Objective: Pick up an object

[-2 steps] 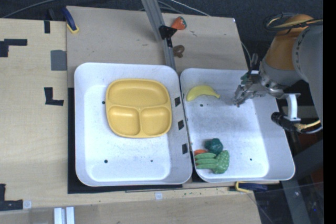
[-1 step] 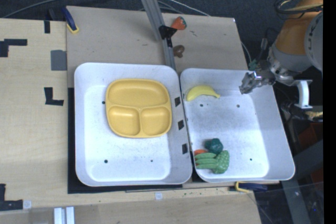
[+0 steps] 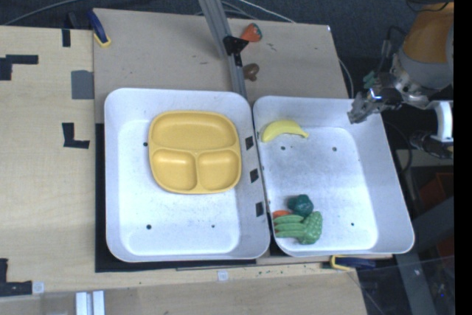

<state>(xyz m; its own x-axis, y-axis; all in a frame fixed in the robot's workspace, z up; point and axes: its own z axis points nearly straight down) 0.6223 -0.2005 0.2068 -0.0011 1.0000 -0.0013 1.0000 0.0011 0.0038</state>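
A yellow banana (image 3: 283, 130) lies at the far left corner of the right bin (image 3: 369, 181). Near that bin's front left corner sits a cluster of green toy vegetables (image 3: 301, 223) with a dark green piece on top and a small orange bit beside it. The gripper (image 3: 361, 108) hangs over the right bin's far right rim, well away from the banana and the vegetables. Nothing shows between its fingers.
A yellow divided plate (image 3: 195, 151) rests in the left bin (image 3: 125, 181). A grey metal pole (image 3: 214, 4) slants across the bench behind the bins. Cables run along the back of the bench.
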